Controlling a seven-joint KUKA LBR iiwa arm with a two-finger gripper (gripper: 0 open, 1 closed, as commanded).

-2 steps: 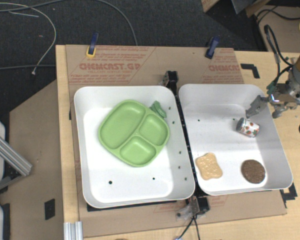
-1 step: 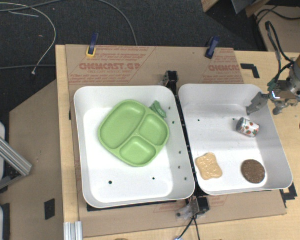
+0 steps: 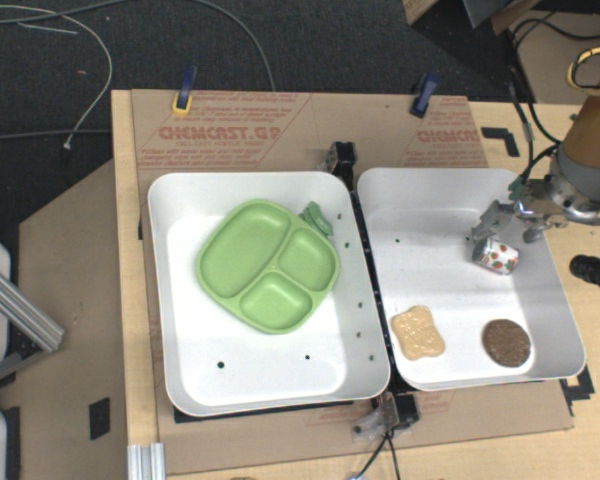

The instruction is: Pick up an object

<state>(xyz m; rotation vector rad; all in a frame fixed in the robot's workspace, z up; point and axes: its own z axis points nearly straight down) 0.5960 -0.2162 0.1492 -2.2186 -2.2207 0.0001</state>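
tool [image 3: 504, 230] low in right bin [image 3: 420, 198], grip unclear | touching small white patterned cup [image 3: 496, 257], tipped over

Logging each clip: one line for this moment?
gripper over right bin | at small patterned object | grasp unclear | green plate left bin

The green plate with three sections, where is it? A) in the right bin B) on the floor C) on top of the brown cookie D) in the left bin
D. The green plate lies in the left bin, while the brown round cookie sits apart in the right bin.
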